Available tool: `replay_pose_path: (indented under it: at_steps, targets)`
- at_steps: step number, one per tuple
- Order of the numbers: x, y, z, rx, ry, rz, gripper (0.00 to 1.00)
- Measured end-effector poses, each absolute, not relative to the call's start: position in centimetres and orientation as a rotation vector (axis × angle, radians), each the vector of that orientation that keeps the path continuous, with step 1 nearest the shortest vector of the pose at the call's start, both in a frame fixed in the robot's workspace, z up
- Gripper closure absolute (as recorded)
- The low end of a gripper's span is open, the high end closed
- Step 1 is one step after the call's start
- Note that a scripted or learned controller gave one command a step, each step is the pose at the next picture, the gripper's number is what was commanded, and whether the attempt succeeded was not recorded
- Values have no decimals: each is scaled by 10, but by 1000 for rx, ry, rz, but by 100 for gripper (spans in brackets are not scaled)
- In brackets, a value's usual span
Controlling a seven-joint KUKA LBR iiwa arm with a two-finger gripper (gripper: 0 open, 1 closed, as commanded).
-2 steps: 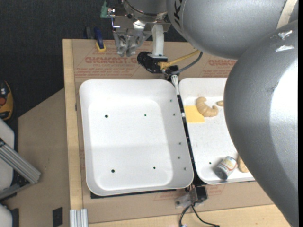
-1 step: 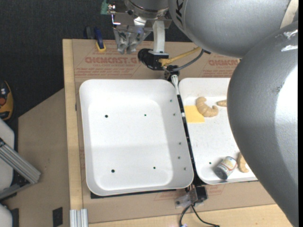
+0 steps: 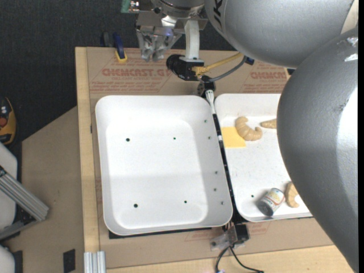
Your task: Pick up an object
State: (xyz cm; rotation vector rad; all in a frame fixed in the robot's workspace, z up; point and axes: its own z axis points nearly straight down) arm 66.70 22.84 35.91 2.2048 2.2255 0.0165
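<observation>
- Lower right of frame: a small can (image 3: 271,201) lies on its side in the right bin (image 3: 250,169), near that bin's bottom edge. Just right of the can, a pale curved piece (image 3: 292,194) shows partly from under the arm.
- The grey arm (image 3: 318,152) covers most of the right side of the frame and hides the rest of the right bin.
- Mid right: a yellow square slice (image 3: 233,137) lies flat close to the bin's left wall. A croissant-shaped piece (image 3: 248,128) sits just beside it, touching or nearly so. Another pale piece (image 3: 269,123) lies just right of that, its far end hidden by the arm.
- Centre: the left bin (image 3: 114,152), white with small dark dots on the floor, stands wall to wall with the right bin.
- Top centre: the gripper (image 3: 154,49) hangs over the brown board (image 3: 96,84) beyond the left bin's far edge, well apart from every object. Fingers point down and look close together with nothing seen between them; how far open, cannot tell.
- Upper left: a blue and yellow tool (image 3: 119,46) lies at the board's far edge, near the gripper.
</observation>
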Motion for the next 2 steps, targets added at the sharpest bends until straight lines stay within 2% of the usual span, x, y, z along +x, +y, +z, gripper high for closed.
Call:
replay_pose_path:
  at_steps: [1,2]
  targets:
    - [667,229,370,2201,2226,20,100]
    - [578,224,331,2223,2228,-14,100]
